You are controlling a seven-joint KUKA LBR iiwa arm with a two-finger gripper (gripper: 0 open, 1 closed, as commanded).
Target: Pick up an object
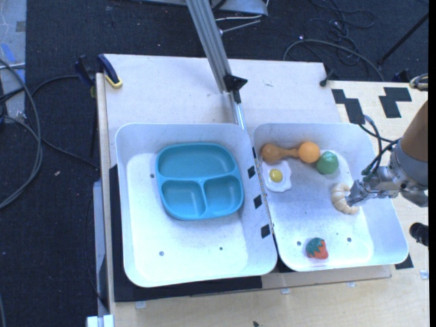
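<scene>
The bench (pixel 204 80) carries two white bins, and I'll take the right bin (pixel 381 240) as my marker for everything else. To its left, touching along the middle seam, sits the left bin (pixel 136 251), and in that one lies a blue divided tray (pixel 201 180). The arm (pixel 417 152) comes in over the right bin's right rim, wrist low. Inside the right bin, along the far wall, there is an orange dumbbell-shaped toy (pixel 291 152) with a green ball (pixel 328 163) just beside its right end; a fried egg (pixel 277 178) lies just below the toy's left end, near the seam. A pale croissant (pixel 343 199) rests right of the bin's middle, and a small red and green strawberry (pixel 316 248) lies near the front wall. The gripper (pixel 355 196) is down on the croissant's right side, seemingly touching it, though I cannot tell whether it is clenched or released. It looks to me like the reaching and closing step on the croissant. Next, I'd judge, it needs a firm squeeze across the pastry, then a straight lift clear of the bin floor.
</scene>
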